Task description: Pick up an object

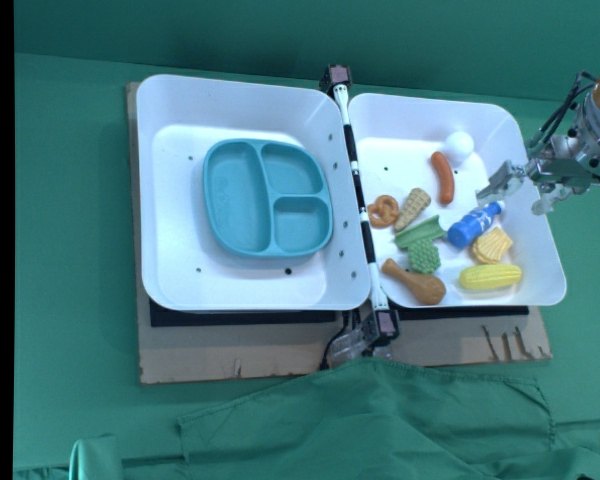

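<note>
Bench point(70, 218), green-covered, is carrying two white bins side by side. Left bin point(170, 108) is holding a teal divided plate point(267, 197). Right bin point(400, 118) is holding: white ball point(459, 145), red sausage point(443, 176), pretzel point(383, 210), corn cone point(413, 208), green pea pod point(417, 232), broccoli point(424, 257), drumstick point(415, 283), blue bottle point(474, 224), yellow chip point(493, 245), corn cob point(490, 277). Gripper point(521, 191) is hovering over the right bin's right rim, its fingers point(500, 181) spread apart, gripping nothing, near the blue bottle.

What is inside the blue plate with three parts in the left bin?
The blue plate shows nothing in its three compartments; only its own surface is visible. What lies beneath it on the left bin floor is covered.
</note>
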Robot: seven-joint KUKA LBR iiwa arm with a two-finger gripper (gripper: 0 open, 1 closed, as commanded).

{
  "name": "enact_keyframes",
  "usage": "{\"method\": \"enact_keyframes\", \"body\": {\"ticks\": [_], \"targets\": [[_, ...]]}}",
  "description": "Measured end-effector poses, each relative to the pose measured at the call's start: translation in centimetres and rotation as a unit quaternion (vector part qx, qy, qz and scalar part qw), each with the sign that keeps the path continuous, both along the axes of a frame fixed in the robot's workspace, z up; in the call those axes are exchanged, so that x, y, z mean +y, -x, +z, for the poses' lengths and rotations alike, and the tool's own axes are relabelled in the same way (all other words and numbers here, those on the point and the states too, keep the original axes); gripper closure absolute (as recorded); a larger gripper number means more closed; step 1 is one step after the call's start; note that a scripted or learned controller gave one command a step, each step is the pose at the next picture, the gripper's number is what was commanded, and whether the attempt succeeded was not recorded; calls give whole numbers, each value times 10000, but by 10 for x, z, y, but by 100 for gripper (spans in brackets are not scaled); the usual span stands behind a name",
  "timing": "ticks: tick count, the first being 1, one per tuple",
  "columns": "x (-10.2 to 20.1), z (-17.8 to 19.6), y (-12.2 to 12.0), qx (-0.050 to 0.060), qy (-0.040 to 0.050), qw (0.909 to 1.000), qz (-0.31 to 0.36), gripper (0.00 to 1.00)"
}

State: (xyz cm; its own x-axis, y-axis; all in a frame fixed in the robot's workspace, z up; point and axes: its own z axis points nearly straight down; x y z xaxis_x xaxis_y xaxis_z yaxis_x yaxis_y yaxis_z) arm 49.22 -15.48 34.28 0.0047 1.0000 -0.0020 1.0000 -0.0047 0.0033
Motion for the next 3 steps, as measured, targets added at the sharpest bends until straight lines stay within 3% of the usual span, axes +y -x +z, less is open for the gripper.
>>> {"method": "enact_keyframes", "body": {"ticks": [1,2,3], "targets": [[-24,-100,-19,47,-8,10000,-10,0],[-33,-162,-80,-25,13,10000,13,0],[-35,-144,-82,-101,39,9999,-11,100]]}}
